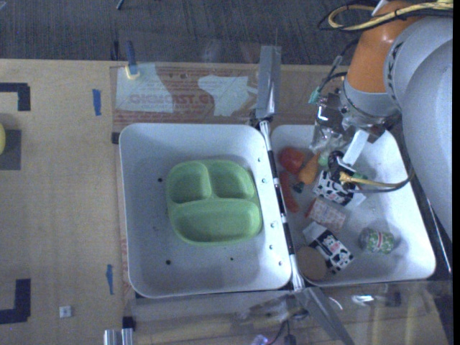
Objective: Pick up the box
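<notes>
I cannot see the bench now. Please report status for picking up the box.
Gripper low in right bin. Box just below it, not gripped. Red toy close beside.

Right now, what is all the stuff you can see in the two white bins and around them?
White bins: 2, white, side by side on the bench.
Divided plate: 1, green, three compartments, middle of the left bin.
Cow-print boxes: 2, black and white, right bin; one under the gripper, the other near the front.
Pinkish packet: 1, between the two boxes.
Red item: 1, right bin's left side; too blurred to name.
Green can: 1, right bin's front right.
Brown round thing: 1, right bin's front left corner.
Arm: 1, grey with an orange band.
Gripper: 1, low over the right bin's back.
</notes>
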`<action>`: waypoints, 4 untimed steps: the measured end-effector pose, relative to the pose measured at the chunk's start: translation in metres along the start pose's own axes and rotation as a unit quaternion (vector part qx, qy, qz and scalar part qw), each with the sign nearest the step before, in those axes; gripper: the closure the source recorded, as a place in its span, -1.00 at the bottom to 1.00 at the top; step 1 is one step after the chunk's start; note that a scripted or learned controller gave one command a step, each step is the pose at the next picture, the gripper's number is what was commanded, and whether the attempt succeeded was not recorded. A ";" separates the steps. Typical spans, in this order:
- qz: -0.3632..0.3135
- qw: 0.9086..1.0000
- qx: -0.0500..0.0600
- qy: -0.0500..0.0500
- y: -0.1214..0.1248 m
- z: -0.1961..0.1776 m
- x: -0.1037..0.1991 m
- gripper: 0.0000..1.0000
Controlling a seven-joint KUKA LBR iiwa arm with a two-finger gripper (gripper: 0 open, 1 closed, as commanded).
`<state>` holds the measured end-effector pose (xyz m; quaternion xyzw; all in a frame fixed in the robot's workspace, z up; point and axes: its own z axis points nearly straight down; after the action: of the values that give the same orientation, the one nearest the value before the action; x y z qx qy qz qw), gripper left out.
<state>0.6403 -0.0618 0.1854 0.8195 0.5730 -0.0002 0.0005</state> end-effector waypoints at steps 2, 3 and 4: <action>-0.220 0.976 0.001 0.001 -0.016 0.005 -0.067 1.00; -0.280 0.960 -0.020 -0.003 -0.027 0.064 -0.111 1.00; -0.178 0.984 -0.001 0.000 0.035 -0.028 -0.074 1.00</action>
<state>0.6478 -0.1428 0.2135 0.7046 0.7096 0.0003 0.0015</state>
